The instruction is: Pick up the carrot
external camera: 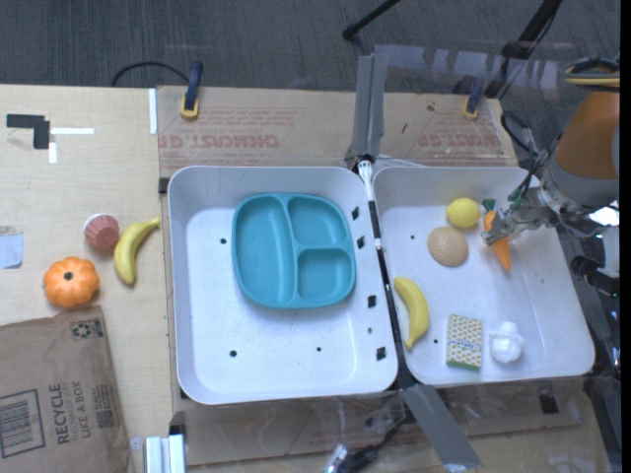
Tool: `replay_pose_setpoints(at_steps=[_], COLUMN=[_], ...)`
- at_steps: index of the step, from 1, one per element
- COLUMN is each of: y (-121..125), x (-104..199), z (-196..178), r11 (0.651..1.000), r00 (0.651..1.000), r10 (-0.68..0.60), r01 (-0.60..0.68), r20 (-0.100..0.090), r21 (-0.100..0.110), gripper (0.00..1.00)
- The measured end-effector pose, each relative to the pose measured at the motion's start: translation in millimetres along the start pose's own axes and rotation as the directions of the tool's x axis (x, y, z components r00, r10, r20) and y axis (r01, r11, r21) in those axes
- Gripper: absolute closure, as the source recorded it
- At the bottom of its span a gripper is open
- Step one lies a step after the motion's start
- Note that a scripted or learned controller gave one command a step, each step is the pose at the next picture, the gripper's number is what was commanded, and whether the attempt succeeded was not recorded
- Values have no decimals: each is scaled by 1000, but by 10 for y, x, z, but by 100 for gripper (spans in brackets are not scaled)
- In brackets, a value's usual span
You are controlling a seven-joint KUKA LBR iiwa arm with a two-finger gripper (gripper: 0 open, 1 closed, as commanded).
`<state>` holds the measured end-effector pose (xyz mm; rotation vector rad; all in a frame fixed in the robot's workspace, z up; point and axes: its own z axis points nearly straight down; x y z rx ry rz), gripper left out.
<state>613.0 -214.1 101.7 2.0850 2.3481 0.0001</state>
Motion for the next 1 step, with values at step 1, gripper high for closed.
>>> replay_pose_setpoints(at_steps=[1], y=[-161], x=[702], z=[-883], r11=[998], r00=[998], r10=[-64], r01=[64], r20=[0], r21=[1], gripper=[100])
